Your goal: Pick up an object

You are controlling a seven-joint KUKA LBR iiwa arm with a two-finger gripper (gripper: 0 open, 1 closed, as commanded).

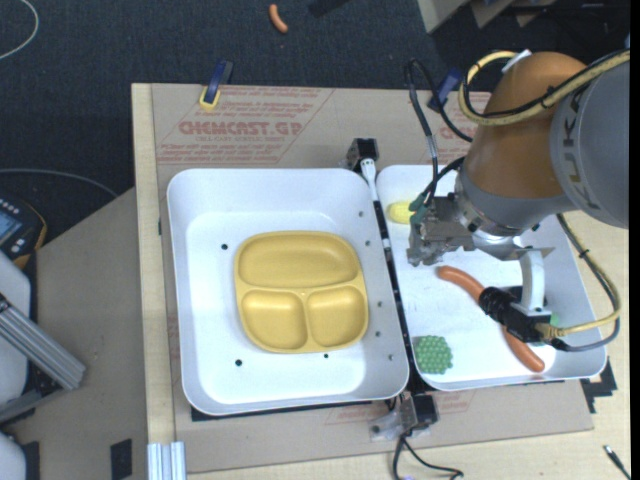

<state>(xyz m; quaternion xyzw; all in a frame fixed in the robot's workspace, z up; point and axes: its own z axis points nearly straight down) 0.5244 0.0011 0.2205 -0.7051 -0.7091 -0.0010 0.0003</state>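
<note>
The gripper [432, 251] hangs over the right bin [470, 373], near its left side, under the orange band of the arm. Just right of it lies an orange carrot-like piece [462, 281], close to the gripper's lower end. A second orange piece [527, 352] lies near the bin's front right corner. A small yellow object [399, 212] sits at the back left of this bin, just left of the wrist. A green bumpy ball [432, 353] rests at the front left. Nothing shows between the gripper's ends.
The left bin [195, 268] holds a yellow divided plate [300, 290] at its middle. A black clamp [362, 154] sits at the back between the bins. The arm's body covers the back right of the right bin.
</note>
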